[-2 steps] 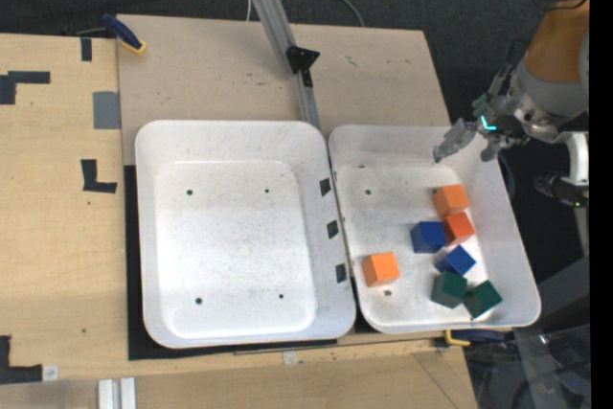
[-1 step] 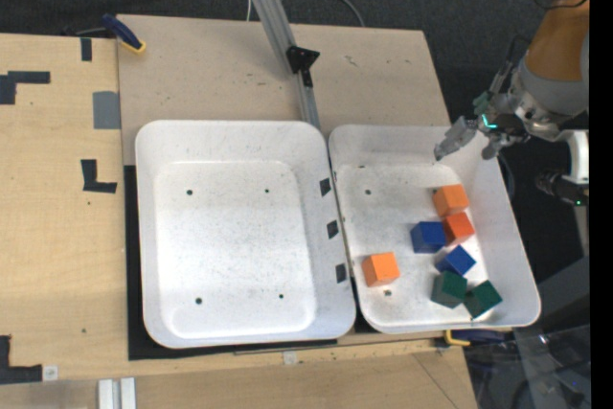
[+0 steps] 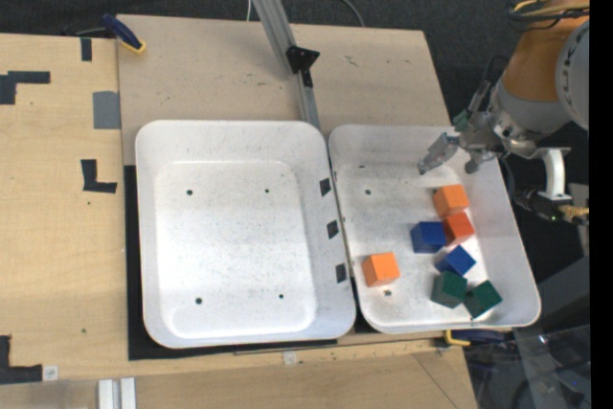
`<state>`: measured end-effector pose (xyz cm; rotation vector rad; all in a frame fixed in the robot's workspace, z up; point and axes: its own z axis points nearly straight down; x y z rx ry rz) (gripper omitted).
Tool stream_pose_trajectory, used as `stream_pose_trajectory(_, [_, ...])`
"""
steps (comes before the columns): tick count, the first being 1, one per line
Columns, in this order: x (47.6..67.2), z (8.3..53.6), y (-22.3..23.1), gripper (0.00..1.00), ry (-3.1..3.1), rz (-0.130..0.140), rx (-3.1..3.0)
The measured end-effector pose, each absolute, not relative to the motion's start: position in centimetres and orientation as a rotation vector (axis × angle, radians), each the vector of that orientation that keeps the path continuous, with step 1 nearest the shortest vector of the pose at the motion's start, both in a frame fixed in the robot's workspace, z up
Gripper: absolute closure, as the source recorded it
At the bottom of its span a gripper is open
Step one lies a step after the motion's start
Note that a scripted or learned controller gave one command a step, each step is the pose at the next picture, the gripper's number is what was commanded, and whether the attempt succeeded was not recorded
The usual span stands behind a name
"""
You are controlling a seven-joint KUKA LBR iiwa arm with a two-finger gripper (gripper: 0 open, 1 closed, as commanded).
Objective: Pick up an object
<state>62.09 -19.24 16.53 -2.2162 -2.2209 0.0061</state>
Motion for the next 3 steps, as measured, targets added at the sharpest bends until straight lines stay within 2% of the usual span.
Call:
stream_pose_trajectory(1, [61.8,11.7,-20.1,0.0,-2.222,0.005,-2.219])
stream_pose_trajectory(2, [61.7,9.0,-20.0,0.0,-2.222,0.005,-2.218])
stream_pose_trajectory(3, [61.8,10.2,-19.9,1.0,-2.225,0.003,-2.217])
